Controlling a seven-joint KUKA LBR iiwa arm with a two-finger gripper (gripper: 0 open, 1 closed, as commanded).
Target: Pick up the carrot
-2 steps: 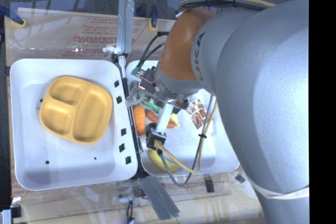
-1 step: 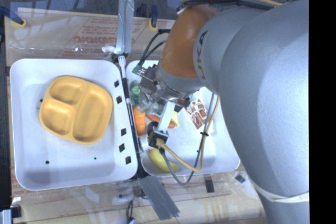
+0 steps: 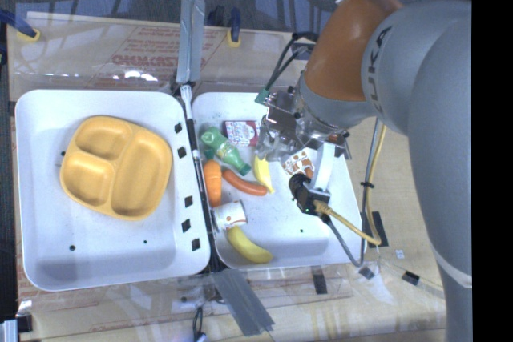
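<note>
- Hangs low over the right bin (image 3: pixel 298 230), the tool (image 3: pixel 268 145), near that bin's middle; cannot tell whether released or clenched, since wrist housing and cables crowd the view there.
- Lies against the left wall of the same bin, the carrot (image 3: pixel 212 182), short and orange, pointing roughly along the wall, a little left of and below the tool.
- Risk of grabbing the wrong thing: just beside the carrot, a longer orange-red piece (image 3: pixel 244 184) of similar colour, possibly a pepper or a second carrot; too small to settle which.
- Risk of a crowded grasp: green item (image 3: pixel 216 142) touching or nearly touching the carrot's upper end, pale cup-like thing (image 3: pixel 232 213) just below its lower end, small yellow fruit (image 3: pixel 262 171) between carrot and tool.
- Risk of striking the wall: little room on the carrot's left side, so likely to jam on the rim or the black clips (image 3: pixel 192 199) when closing across it.
- Risk of a slip: tapered, smooth-looking shape, prone to squirting out if pinched near an end rather than mid-body.
- Risk of nudging: descending off-centre likely to push the carrot under the rim or roll neighbours onto it.
- Lower down, a banana (image 3: pixel 248 246), well clear of the approach.
</note>
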